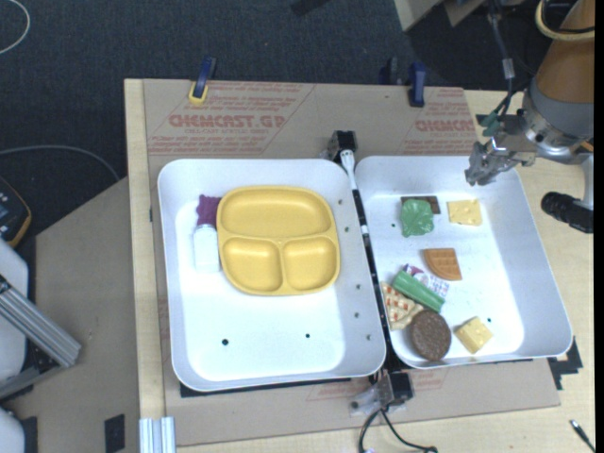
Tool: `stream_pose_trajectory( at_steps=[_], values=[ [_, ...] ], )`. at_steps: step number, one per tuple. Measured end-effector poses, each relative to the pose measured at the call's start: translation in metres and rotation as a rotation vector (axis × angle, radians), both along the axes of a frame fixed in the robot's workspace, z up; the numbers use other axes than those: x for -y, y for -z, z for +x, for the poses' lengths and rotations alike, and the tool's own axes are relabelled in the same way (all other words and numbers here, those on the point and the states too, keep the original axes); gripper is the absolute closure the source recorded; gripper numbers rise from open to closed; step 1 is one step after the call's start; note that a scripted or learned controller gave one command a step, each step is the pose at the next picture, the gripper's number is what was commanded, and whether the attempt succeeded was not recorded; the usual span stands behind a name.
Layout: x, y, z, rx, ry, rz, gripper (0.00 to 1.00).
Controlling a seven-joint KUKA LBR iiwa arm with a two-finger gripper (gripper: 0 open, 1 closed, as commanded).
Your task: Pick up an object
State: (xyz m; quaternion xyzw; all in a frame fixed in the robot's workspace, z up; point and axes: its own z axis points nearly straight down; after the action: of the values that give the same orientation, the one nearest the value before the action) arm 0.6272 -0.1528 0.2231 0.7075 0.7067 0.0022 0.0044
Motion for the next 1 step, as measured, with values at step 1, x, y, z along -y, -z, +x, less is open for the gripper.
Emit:
stream_pose_trajectory(
  at_steps=[1],
  values=[
    [0.0000,-0.0022,0.0007,-0.006,-0.001,0.002,1.00]
  ],
)
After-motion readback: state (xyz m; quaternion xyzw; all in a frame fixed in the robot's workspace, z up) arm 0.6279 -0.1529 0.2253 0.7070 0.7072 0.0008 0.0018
